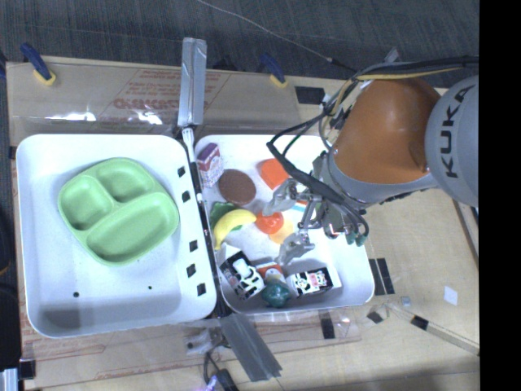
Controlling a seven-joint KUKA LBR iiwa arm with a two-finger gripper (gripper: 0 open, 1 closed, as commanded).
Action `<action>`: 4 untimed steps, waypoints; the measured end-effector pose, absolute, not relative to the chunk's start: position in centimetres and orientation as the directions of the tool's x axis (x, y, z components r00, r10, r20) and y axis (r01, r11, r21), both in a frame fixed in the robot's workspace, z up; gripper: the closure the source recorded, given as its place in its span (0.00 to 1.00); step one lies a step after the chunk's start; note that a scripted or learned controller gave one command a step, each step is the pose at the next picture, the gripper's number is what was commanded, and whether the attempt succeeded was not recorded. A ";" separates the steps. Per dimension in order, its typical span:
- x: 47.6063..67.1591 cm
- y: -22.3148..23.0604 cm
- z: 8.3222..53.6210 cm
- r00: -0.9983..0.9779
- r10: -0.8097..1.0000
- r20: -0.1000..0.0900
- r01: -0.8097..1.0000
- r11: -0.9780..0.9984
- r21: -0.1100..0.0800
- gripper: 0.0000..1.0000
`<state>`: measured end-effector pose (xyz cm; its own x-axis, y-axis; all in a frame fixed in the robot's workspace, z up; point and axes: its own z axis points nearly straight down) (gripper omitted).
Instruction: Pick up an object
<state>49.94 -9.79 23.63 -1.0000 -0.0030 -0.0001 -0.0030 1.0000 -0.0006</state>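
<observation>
The arm (391,141) comes in from the right, its orange band bulging over the right bin's far right corner, with black cables looping off its left side. The left bin (49,300) takes up the left half of the bench and holds a green plate (118,210) with three compartments, lying toward its far left. The right bin (358,287) sits just beside it, their walls touching along the middle, and it is crowded with small things.

The gripper (291,220) hangs low over the middle of the right bin, its two metal fingers spread apart, one pointing toward the far side and one toward the near side. Nothing sits between them that can be called held. An orange-red ball (270,223) lies just left of the fingers, with a small yellow piece (281,236) touching it on the near side; whether a finger touches either cannot be told.

An orange block (273,172) lies far of the gripper. A brown disc (237,186) lies left of that block, and a dark red can (210,164) stands at the far left corner. A banana (229,222) lies by the left wall, with a green piece (220,209) just far of it. Along the near wall sit a black-and-white carton (242,274), a dark teal ball (275,294) and a cow-patterned box (310,281).
</observation>
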 end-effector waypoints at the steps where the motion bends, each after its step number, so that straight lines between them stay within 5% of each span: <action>1: 55.9 -9.9 11.4 -0.992 0.124 -0.016 0.124 0.992 -0.002 0.00; 2: 64.8 -16.9 19.1 -0.992 0.127 -0.013 0.127 0.992 -0.003 0.00; 3: 58.2 -14.8 9.2 -0.989 0.151 0.001 0.151 0.989 0.000 0.00; 4: 55.6 -10.4 9.2 -0.997 0.073 0.000 0.073 0.997 0.001 0.00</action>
<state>55.56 -10.36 9.20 -0.9973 0.0732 -0.0002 0.0732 0.9973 0.0005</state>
